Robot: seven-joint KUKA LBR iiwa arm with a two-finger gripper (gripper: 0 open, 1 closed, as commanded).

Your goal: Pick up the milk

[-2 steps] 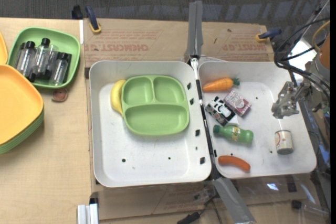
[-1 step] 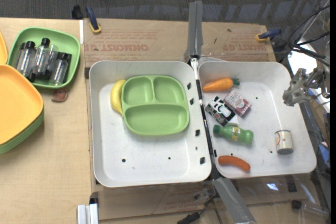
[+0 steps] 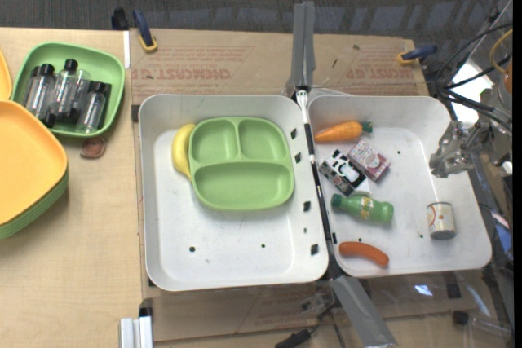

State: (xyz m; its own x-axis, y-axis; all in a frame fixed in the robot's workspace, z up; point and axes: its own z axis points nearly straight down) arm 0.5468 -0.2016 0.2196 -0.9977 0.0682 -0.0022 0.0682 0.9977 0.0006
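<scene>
I am seeing the gripper point(image 3: 451, 156) hovering over the right edge of the right bin point(image 3: 408, 114), at the right of the frame; I cannot tell its state from here. The milk point(image 3: 342, 173), a small black-and-white carton, is lying near the bin's left wall, touching a pink box point(image 3: 370, 160), below the carrot point(image 3: 339, 131) and above the green bottle point(image 3: 364, 209). A can point(image 3: 441, 221) is sitting lower right.
</scene>
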